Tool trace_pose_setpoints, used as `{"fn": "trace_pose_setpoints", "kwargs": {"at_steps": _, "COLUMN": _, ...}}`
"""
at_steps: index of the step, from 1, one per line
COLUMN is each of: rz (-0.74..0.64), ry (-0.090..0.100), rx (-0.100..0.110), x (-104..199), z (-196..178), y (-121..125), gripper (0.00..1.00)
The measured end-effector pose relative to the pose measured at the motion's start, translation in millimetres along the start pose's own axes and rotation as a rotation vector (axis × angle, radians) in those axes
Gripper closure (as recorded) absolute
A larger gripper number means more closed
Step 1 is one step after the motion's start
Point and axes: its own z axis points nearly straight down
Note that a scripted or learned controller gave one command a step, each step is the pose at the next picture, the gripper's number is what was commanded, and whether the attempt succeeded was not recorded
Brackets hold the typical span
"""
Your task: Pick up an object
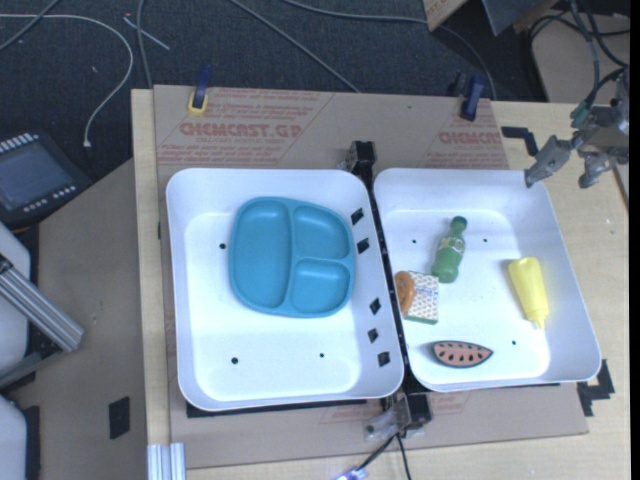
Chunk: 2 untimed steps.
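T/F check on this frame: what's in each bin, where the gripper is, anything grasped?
1. The blue divided plate lies in the left bin. True.
2. The gripper holds the yellow bottle. False: it hangs by the right bin's far right corner, nothing between its fingers.
3. The green bottle lies in the right bin. True.
4. The watermelon slice sits on the plate. False: it lies near the right bin's front edge.

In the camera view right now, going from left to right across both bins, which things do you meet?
Blue divided plate → sandwich piece → green bottle → watermelon slice → yellow bottle → pincer, above the right bin's far corner.
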Motion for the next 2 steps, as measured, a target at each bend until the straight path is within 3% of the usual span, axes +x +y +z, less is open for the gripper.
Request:
{"fn": "trace_pose_setpoints", "kwargs": {"at_steps": 1, "rz": -0.003, "ry": -0.003, "rx": -0.013, "x": 0.8, "z": -7.7, "y": 2.3, "gripper": 0.00}}
{"fn": "trace_pose_setpoints", "kwargs": {"at_steps": 2, "rz": -0.003, "ry": -0.001, "rx": -0.006, "x": 1.4, "z": 55.8, "y": 2.9, "gripper": 0.00}}
